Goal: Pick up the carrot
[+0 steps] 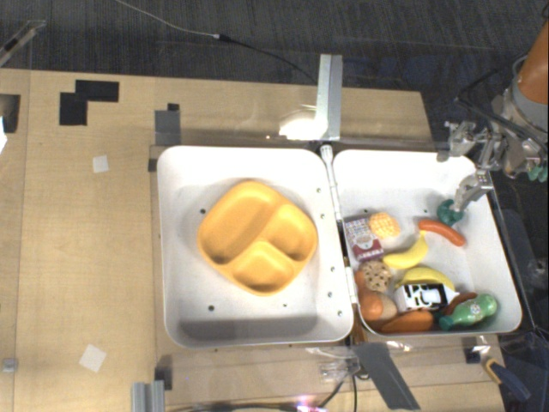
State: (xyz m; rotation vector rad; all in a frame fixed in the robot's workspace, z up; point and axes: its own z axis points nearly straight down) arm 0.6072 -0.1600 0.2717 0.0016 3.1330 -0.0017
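The carrot (443, 232) is a small orange root with a dark green top. It lies on the floor of the right bin (403, 174), near the bin's right wall, with the leafy end pointing up and right. My gripper (471, 190) hangs from the grey wrist at the right edge, just above and to the right of the carrot's green top. Its tip looks close to or touching the leaves. Nothing can be seen held in it.
Several toy foods crowd the right bin's near half: corn (383, 224), two bananas (408, 253), a cookie (374, 275), a small box (363, 238) and a green vegetable (471, 311). A yellow divided plate (257, 235) sits in the left bin (180, 299).
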